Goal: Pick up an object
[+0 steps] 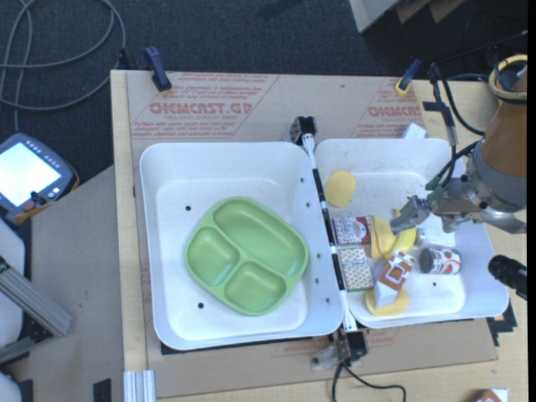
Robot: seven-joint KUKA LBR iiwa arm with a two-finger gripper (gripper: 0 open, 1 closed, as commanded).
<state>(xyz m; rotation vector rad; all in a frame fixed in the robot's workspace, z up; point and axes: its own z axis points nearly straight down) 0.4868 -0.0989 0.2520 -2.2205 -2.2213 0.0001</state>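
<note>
Hovering low over right bin [435,153], hand [412,213] poised above banana [383,237] for pick (grip state unclear); green tray [245,255] far beyond.

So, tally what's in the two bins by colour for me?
Green: 1, the divided plate in the left bin
Yellow: 3, a round piece, a banana, a curved piece
Red/white packs and can: 4, crowded, count uncertain
Total: about 8, seven of them in the right bin
</note>
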